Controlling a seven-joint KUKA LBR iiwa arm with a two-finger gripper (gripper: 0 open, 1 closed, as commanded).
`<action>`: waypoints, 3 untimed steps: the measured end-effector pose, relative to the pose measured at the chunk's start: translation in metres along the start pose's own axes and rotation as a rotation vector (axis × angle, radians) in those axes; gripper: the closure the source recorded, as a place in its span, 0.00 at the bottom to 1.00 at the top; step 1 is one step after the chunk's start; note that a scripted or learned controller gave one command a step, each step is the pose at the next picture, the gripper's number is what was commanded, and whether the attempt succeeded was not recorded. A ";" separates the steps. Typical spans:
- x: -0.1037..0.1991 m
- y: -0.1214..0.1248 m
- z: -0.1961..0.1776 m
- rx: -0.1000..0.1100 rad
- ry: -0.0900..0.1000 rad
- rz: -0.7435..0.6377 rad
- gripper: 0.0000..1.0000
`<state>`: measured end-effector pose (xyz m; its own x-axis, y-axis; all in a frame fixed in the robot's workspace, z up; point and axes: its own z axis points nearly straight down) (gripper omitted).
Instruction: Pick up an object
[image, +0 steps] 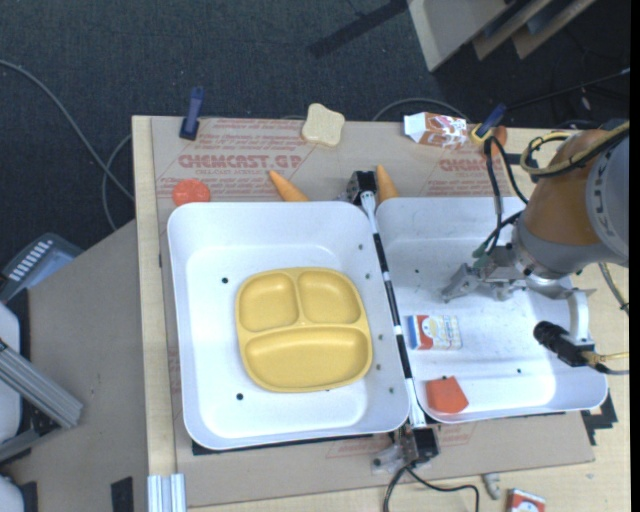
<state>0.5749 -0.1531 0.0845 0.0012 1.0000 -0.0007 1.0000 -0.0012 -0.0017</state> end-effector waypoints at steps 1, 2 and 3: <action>0.059 -0.032 -0.001 0.000 0.002 -0.002 0.00; 0.048 -0.058 0.000 0.000 0.002 0.000 0.00; 0.048 -0.058 -0.009 -0.001 0.001 0.000 1.00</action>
<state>0.5170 -0.1045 0.0938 0.0008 1.0000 0.0007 1.0000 -0.0008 -0.0008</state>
